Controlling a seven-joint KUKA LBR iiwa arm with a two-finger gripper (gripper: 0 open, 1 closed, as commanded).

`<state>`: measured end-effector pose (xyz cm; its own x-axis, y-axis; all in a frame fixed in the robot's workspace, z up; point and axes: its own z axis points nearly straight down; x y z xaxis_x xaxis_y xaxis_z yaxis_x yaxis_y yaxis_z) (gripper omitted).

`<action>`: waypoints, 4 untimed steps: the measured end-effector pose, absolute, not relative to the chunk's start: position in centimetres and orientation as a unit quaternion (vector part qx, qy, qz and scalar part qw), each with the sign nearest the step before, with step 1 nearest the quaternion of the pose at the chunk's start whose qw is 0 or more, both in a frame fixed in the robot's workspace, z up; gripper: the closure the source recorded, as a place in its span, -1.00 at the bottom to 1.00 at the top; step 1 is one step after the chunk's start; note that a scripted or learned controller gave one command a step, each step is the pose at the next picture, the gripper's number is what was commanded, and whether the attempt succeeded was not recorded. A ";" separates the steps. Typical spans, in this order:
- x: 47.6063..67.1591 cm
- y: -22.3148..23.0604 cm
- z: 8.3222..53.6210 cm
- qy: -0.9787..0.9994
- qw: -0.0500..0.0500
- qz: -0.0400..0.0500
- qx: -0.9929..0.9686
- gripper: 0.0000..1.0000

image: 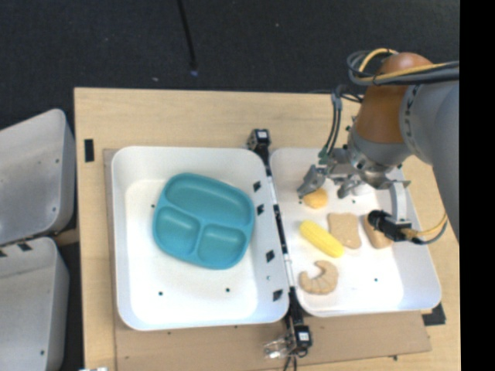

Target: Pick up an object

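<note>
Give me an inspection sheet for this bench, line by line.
Surface: wooden bench bearing two white bins.
Job's things: right bin holds a yellow corn cob, croissant, bread slice, small yellow piece.
Clutter: left bin holds a teal divided plate.
Grippers: gripper over the small yellow piece; grasp unclear.
Cables: yellow and black cables on the arm.
Surroundings: dark floor, grey seats at left.

A single fixed camera looks down from above at a slant on the desk [193, 118], far enough off to take in both white bins, the left bin [139, 284] and the right bin [410, 284], with dark floor beyond the far edge and the arm [421, 118] entering from the right.
</note>
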<state>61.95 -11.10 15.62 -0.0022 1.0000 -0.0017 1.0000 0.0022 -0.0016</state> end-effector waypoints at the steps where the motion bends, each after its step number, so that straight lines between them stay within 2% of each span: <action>1: 61.9 -11.2 10.3 0.707 0.000 -0.002 0.707 -1.00; 2: 62.0 -11.3 11.7 0.706 0.002 0.000 0.709 1.00; 4: 63.0 -12.3 20.7 0.707 0.003 0.002 0.707 1.00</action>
